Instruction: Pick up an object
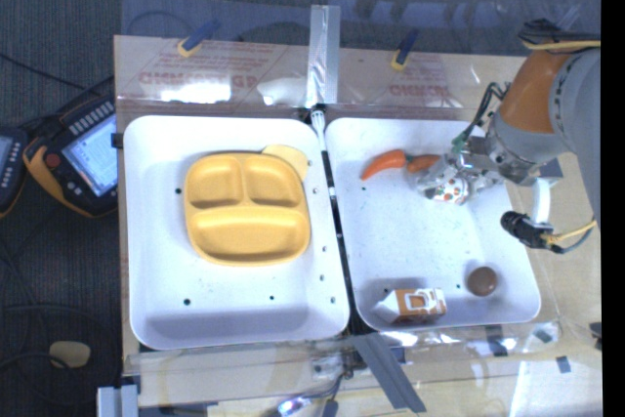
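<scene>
Item: orange carrot (383, 163), lying in the right bin (508, 308) near its back wall, long axis running left-right; gripper (457, 179) hovering just to its right, grip state impossible to tell

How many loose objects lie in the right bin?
4: an orange carrot at upper left, a small white toy by the gripper, a brown ball, a carton at the front.

In the right bin (508, 254) lie four small things. An orange carrot (384, 163) lies at 11 o'clock, tilted. Just beside it, at 12 o'clock, sits a small white-and-red object (444, 189), blurred. A brown ball (481, 281) rests at 4 o'clock, and an orange-and-white carton (418, 304) lies at 6 o'clock.
</scene>
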You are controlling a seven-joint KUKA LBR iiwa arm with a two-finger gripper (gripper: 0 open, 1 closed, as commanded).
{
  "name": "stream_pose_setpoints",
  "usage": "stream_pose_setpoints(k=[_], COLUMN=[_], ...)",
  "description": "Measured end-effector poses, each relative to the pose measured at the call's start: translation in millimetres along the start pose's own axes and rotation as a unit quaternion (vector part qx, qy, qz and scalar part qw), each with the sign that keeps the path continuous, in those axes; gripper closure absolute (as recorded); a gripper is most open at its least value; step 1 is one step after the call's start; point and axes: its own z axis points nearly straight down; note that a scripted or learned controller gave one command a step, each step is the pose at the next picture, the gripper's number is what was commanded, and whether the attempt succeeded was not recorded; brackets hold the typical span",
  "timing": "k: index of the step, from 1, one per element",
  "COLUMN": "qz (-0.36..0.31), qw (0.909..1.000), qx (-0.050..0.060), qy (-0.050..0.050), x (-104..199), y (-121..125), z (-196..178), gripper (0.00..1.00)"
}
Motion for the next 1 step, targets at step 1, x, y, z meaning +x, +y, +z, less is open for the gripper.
stream_pose_setpoints(k=[1], qz=[0.000], qw=[1.0000], qx=[0.000], qy=[-0.001], x=[-0.5], y=[0.3], z=[-9.9], gripper=[1.00])
